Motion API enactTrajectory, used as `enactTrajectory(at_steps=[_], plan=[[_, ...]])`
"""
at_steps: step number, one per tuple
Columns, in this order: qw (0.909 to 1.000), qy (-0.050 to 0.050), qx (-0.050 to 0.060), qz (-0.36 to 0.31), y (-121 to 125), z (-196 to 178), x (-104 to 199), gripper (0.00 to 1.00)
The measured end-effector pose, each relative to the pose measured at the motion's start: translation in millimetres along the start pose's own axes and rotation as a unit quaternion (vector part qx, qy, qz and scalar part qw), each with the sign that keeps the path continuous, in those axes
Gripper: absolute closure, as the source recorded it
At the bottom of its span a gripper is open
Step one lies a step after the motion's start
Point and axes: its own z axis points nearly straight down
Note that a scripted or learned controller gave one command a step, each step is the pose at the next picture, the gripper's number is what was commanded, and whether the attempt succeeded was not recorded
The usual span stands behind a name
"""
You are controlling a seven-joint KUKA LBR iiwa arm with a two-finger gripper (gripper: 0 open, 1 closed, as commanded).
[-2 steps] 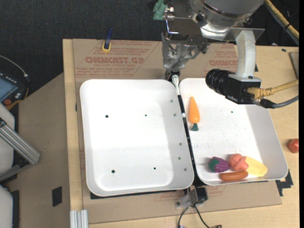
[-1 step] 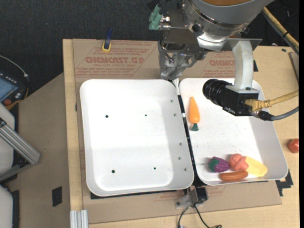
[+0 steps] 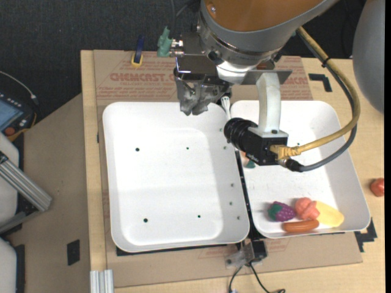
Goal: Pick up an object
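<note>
The claw [image 3: 197,102] hangs over the bins' far rims; whether it's clenched I cannot tell. Approach seems unstarted: toys [image 3: 303,215] lie well nearer, rightward

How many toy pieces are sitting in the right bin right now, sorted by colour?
Purple: 1, the grape bunch
Pink-orange: 1, the lumpy piece
Yellow: 1, the flat piece
Red-orange: 1, the sausage
Total: 4, all clustered in the near corner of the right bin.
</note>
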Motion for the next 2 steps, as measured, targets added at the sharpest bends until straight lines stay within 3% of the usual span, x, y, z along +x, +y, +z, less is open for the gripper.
enactTrajectory(at_steps=[1, 2], plan=[[1.0, 0.001, -0.005, 0.002, 26.7, -34.8, -39.2, 1.0], [1.0, 0.001, -0.005, 0.004, 65.5, -33.8, -74.3, 1.0]])
